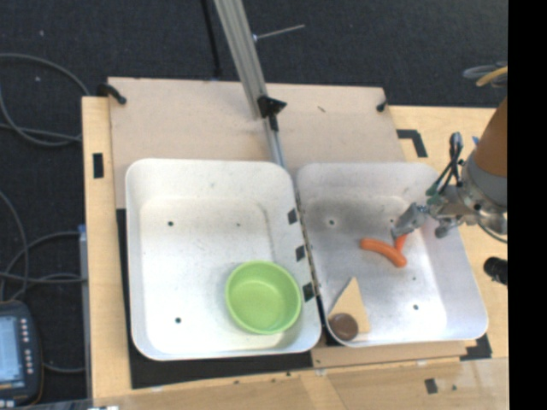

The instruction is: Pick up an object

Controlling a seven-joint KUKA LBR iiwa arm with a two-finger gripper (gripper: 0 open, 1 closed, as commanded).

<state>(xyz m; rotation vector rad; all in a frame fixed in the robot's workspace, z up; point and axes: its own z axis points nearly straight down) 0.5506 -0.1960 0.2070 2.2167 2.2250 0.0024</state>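
Camera view: arm reaches from right; claw above orange carrot, grip state unclear.

Two bins side by side: a bowl sits in the left bin, toward its near right corner. In the right bin, a carrot lies mid-floor, a wedge block near the front left corner, a round disc just before it.

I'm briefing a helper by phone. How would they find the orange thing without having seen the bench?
Start at the right bin. Near its middle, just below the gripper, lies the orange piece. It is slim, curved and bright, unlike the tan wedge and brown disc nearer the front.
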